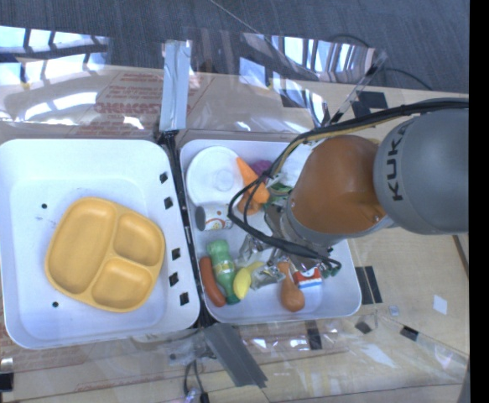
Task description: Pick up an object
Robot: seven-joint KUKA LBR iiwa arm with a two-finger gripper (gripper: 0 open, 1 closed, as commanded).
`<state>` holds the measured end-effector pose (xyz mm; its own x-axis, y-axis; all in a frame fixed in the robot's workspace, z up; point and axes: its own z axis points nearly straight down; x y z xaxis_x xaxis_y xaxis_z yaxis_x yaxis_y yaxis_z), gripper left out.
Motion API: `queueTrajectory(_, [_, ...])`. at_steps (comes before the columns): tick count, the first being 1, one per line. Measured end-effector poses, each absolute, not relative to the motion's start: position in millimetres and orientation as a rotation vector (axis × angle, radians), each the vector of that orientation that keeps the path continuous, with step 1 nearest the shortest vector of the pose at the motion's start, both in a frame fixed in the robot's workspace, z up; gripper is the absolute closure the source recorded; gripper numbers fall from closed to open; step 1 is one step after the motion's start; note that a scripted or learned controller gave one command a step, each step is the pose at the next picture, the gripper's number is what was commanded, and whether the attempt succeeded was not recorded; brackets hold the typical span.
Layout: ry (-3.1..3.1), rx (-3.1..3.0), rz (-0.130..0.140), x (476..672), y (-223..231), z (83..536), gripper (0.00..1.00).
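my arm (420, 175), grey with an orange band, enters from the right; the letters "kuk" read on its grey housing. the desk (101, 99) behind the bins carries a clear sheet with faint red print, too blurred to read. left bin (13, 225): holds a yellow divided tray (103, 253) with three compartments, lying near its middle. right bin (345, 296): holds the pickable objects, crowded under my wrist. a white bowl (213, 177) sits in its far left corner, with an orange carrot-like piece (249, 175) just beside it. along the near left side lie a red-orange sausage shape (211, 282), a green bottle-like toy (221, 259) and a yellow lemon-like piece (241, 284), close together. a brown drumstick-like piece (291, 294) and a small red, white and blue carton (309, 277) lie near the front wall; the carton's label is illegible. my end effector (269, 259) is low among these items; whether it is wide, narrow or holding anything i cannot tell.
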<state>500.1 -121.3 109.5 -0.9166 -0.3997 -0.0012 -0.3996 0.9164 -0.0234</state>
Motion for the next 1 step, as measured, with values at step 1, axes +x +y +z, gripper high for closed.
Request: queueTrajectory(1, [3.07,-0.657,-0.014,499.4,-111.7,106.2,0.0])
